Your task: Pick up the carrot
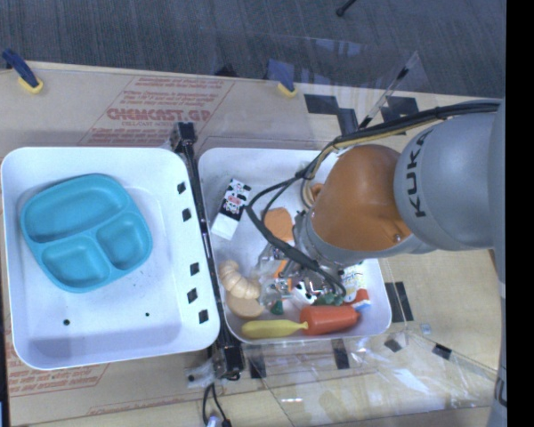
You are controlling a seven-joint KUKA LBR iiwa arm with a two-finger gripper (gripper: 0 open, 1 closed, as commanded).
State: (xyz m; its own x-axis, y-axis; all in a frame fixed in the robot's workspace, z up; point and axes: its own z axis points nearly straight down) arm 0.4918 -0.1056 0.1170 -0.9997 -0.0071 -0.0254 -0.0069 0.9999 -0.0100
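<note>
The carrot (pixel 331 318), an orange-red tapered piece, lies near the front wall of the right bin (pixel 374 305). Its left end has a bit of green. My gripper (pixel 289 278) is low in that bin, just behind and to the left of the carrot, with cables hanging around it. The orange wrist and grey arm cover the bin's right half. Nothing shows as lifted off the bin floor.
A yellow banana (pixel 271 329) lies beside the carrot's left end, with a beige croissant-like piece (pixel 240 292) behind it. A white box with black print (pixel 234 205) and an orange object (pixel 279 223) sit farther back. The left bin (pixel 36 336) holds a blue divided plate (pixel 84 229).
</note>
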